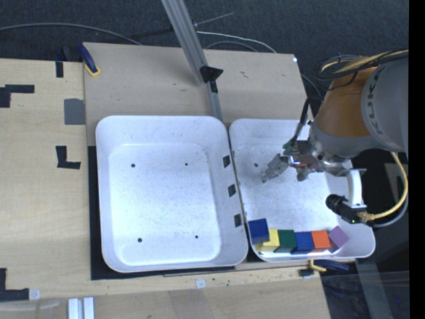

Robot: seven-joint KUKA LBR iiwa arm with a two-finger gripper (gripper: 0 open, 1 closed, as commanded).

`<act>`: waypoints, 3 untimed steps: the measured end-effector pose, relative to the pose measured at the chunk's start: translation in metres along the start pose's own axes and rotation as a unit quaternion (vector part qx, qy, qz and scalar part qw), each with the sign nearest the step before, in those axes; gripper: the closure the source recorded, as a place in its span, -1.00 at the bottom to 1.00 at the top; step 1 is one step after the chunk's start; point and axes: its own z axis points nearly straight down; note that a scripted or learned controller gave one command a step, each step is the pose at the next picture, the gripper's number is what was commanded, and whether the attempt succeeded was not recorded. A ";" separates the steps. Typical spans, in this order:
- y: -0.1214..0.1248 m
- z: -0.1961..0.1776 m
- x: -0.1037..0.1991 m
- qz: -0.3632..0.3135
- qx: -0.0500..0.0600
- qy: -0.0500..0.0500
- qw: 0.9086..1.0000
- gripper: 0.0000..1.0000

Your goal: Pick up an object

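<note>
Fingers (273, 170): state could not be told; hung above right bin (265, 138) floor, nothing seen between them. Blocks (295, 239): row along right bin's near wall, apart from fingers. Left bin (159, 128) beside. Desk (40, 138): light wood, black tape marks. Floor (80, 5): dark carpet, cables.

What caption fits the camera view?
Hand hovers over the right bin, blocks lined along its near wall.

Bins (166, 128) smooth glossy white plastic; bench (40, 131) matt pale wood; pole (180, 25) ribbed metal.
</note>
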 end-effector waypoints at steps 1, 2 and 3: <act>0.001 -0.014 -0.001 0.000 -0.003 0.000 1.000 1.00; 0.031 -0.060 -0.081 0.003 -0.007 -0.003 1.000 1.00; 0.080 0.026 -0.060 -0.001 -0.001 0.000 1.000 1.00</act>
